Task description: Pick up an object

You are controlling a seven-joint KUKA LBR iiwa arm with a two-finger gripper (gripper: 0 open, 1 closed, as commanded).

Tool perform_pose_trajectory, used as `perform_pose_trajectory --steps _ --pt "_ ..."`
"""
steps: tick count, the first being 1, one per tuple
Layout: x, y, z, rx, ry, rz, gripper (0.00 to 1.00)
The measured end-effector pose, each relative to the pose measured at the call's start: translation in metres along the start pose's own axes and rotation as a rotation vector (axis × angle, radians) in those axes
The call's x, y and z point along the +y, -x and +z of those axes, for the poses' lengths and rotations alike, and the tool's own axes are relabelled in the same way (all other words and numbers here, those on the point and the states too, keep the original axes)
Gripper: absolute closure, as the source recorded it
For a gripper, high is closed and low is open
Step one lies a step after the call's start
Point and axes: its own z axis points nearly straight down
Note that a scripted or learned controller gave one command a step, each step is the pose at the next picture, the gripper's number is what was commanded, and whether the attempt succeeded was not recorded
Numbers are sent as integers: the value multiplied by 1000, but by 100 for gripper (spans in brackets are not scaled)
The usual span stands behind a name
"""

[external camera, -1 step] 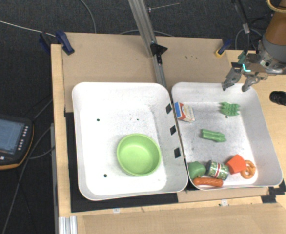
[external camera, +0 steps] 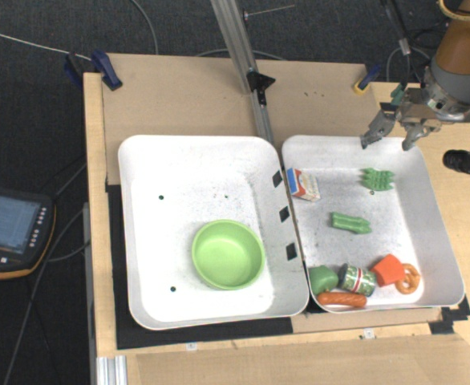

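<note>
While the two-finger gripper [external camera: 390, 138] hangs with fingers spread and nothing between them over the far rim of the right white bin [external camera: 443, 251], every object lies loose below.

From the left: a round light-green plastic bowl [external camera: 228, 253] sits in the near part of the left white bin [external camera: 143, 215]. In the right bin, a small red-and-white carton [external camera: 303, 185] lies by the left wall, a green ridged block [external camera: 350, 223] mid-bin, a spiky green toy [external camera: 377, 180] just below the gripper. Along the near wall crowd a green round piece [external camera: 323, 280], an orange-red sausage [external camera: 342, 299], a green-labelled can [external camera: 357, 279], an orange block [external camera: 387, 269] and a pretzel [external camera: 408, 279].
</note>
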Motion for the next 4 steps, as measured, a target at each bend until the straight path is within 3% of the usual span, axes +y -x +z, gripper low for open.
perform_pose_trajectory --steps 2,3,4 --pt "-4 -4 103 1 -5 0 0" --pt "-2 -4 117 -2 5 0 0" --pt "-1 -3 105 -3 9 0 100"
